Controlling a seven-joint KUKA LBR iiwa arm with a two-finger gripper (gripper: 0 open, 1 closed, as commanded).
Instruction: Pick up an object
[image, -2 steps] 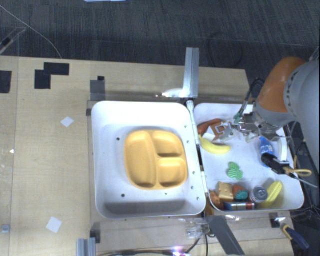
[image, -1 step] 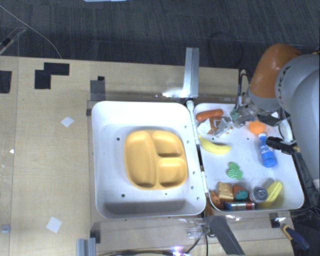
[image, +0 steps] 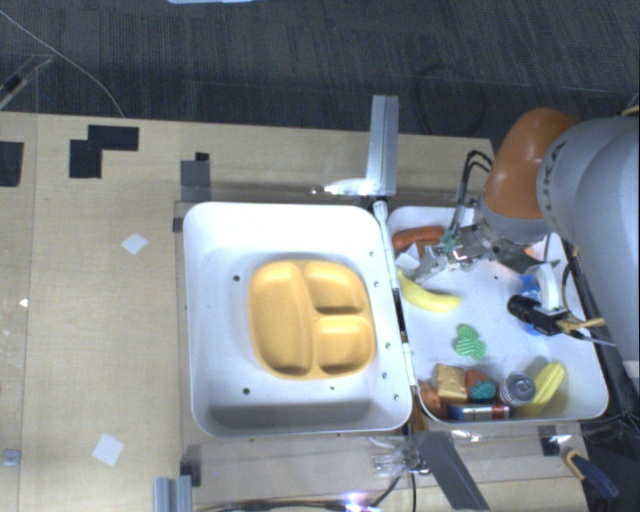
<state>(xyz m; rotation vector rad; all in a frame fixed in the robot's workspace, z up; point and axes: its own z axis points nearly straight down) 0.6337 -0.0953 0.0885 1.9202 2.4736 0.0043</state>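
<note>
Pincer (image: 437, 258) low in right bin (image: 590, 395), poised to grab; jaw state impossible to tell (blurred). Banana (image: 428, 294) just below, sausage (image: 417, 237) just beside, both likely targets.

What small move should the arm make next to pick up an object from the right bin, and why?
Probably lower the gripper a little and shift it toward the curved yellow banana. The gripper sits over the far left corner of the right white bin, between the banana and a reddish-orange sausage-shaped toy, with nothing visible between its fingers. Other items cluster along the near edge, farther away.
</note>
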